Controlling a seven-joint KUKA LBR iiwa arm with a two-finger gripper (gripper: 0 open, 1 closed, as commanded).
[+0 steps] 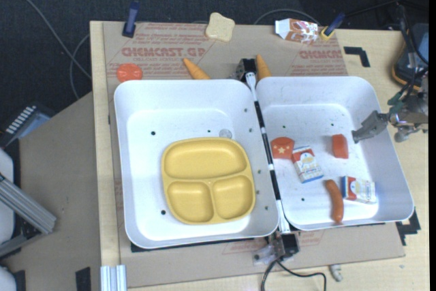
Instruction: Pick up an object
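Note:
The right bin (pixel 320 95) holds several small items: a red piece with a star (pixel 282 146), a small white and blue carton (pixel 308 165), a red block (pixel 339 146), an orange-red sausage (pixel 334 200) and a second carton (pixel 360 189). My gripper (pixel 383 126) hangs over the right bin's right edge, just to the right of the red block and a little above it in the view. It carries nothing that I can see.
The left bin (pixel 136 112) holds a yellow divided plate (pixel 208 179). On the cardboard behind the bins lie a bread slice (pixel 219 26), a carrot (pixel 195 69), a red disc (pixel 128 71), a blue clip (pixel 130 18) and a crumpled carton (pixel 297 29).

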